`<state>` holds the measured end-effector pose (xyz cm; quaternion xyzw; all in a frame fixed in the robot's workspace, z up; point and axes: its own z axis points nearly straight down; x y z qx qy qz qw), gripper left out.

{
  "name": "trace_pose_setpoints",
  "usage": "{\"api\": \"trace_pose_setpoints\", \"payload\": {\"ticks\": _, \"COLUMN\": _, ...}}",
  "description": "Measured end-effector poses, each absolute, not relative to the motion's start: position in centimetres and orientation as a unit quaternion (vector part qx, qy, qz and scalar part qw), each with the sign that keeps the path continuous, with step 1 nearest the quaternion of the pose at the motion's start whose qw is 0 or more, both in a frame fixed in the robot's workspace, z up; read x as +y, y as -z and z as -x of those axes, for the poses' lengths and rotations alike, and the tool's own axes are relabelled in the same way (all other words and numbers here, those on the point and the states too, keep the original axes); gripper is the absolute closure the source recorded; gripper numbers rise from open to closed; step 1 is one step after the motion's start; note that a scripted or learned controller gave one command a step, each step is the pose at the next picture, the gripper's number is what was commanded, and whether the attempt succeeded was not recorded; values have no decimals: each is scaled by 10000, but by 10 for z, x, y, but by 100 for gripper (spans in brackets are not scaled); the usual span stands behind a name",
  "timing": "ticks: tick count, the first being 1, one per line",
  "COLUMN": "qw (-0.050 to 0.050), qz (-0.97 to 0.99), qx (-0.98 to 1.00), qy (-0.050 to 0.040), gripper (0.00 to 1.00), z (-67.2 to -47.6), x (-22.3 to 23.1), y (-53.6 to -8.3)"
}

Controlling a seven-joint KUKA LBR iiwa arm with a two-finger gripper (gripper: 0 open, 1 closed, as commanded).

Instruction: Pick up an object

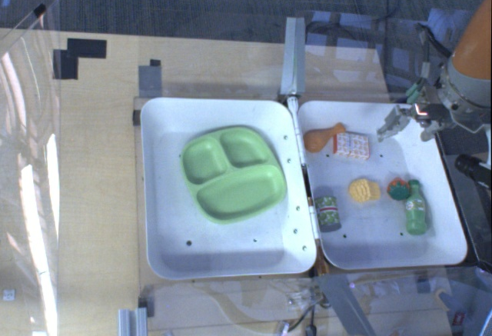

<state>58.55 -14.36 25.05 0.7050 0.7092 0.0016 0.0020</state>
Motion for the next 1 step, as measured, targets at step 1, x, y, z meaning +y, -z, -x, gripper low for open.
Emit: {"api": "trace_pose_setpoints", "payload": {"ticks": 1, "qw": 73, "qz": -7073, "qx": 7068, "qy": -59, "gripper": 0, "z": -618, "x": -96, "y": -102}}
